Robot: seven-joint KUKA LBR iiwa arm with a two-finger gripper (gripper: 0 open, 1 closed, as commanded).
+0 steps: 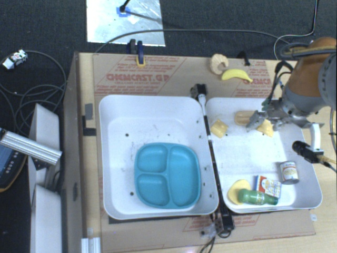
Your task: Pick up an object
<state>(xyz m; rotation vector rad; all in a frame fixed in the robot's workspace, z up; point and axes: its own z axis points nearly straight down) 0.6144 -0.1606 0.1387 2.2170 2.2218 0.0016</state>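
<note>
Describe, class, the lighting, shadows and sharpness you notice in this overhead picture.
Camera view: even, soft light, with faint shadows under the blue divided plate; glare whitens the silver sheet on the dark floor; small items by the gripper look soft and lack fine detail.

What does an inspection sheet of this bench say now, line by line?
Surface: bench bearing left bin and right bin.
Job's things: right bin has yellow piece, tan block, can, green bottle, small carton.
Clutter: blue divided plate in left bin; banana on bench.
Grippers: pincer low at right bin's far side.
Cables: black cable on floor.
Surroundings: dark carpet, foil sheet.
</note>
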